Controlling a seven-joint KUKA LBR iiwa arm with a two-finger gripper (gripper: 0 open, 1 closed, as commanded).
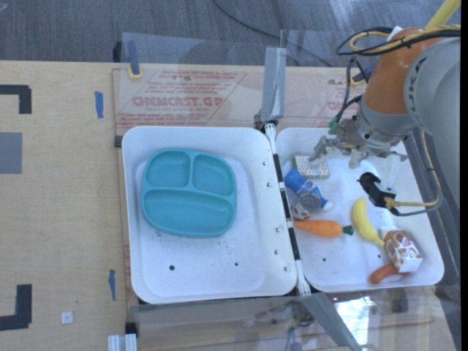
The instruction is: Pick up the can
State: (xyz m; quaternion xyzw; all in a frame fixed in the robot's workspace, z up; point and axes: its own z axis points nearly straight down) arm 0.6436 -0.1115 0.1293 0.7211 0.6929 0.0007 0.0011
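The can [305,193] lies on its side in the right bin [431,273], close against that bin's left wall. It has a blue body, and its silvery end faces the near side of the bin. The end effector [337,157] is over the far part of the same bin, farther back than the can and off to its right in the view, clearly apart from it. Its two fingers look spread, with nothing between them.

A small speckled pad [314,168] lies between the can and the end effector, just beside the can's far end. A carrot [320,228] lies crosswise just on the near side of the can, with its green tip pointing right. A banana [364,221] lies to the right of the carrot. Near the bin's right front corner are a small carton [403,250] and a reddish sausage [381,273], which touch or nearly touch.

The arm [428,79] comes in from the right, and its orange band [387,79] is above the bin's back edge. The left bin [205,284] holds a teal divided plate [189,193] toward its back left. Both bins sit on the pale counter [58,196].
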